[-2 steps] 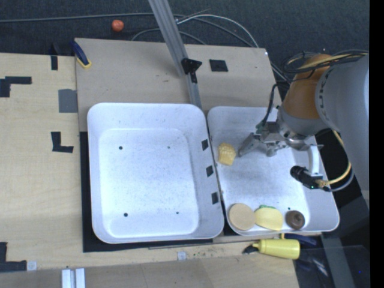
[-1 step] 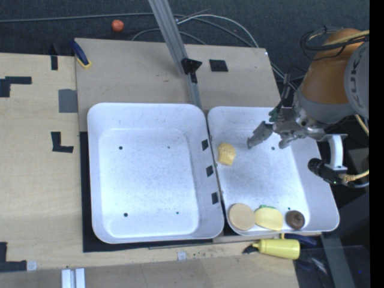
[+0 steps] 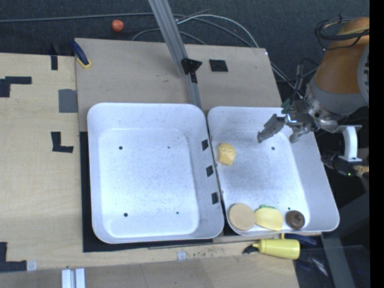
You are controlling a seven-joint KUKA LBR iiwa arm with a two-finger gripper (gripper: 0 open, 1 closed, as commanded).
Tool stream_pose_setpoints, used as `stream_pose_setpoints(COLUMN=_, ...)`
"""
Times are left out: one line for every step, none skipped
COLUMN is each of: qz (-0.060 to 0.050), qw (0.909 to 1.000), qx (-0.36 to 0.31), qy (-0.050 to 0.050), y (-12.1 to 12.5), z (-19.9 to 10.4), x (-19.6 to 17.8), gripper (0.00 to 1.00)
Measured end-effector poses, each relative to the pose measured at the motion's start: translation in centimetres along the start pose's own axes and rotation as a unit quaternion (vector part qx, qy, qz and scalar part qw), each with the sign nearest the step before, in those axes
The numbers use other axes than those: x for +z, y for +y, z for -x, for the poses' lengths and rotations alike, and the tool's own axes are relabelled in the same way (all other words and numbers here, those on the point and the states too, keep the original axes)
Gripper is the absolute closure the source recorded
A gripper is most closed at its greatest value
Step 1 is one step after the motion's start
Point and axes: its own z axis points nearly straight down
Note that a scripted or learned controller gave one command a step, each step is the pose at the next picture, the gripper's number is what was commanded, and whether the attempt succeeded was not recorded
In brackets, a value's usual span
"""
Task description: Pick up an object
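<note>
In the right bin a small yellow corn-like piece lies near the left wall. Along the bin's front edge sit a tan round disc, a yellow lemon-shaped piece and a small brown round piece. My gripper hangs over the bin's upper right part, its two dark fingers spread apart with nothing between them. It is to the right of the corn piece and well above the front row of objects.
The left bin stands beside the right one. A yellow bottle-like object lies outside the right bin's front edge. A grey metal bar slants down to the bins' shared back edge. Cables run behind the bench.
</note>
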Motion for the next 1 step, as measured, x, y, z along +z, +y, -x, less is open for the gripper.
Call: stream_pose_setpoints(qz=-0.006, qw=1.0, qx=0.002, qy=0.001, y=-1.77, z=6.5, x=13.77, gripper=0.0)
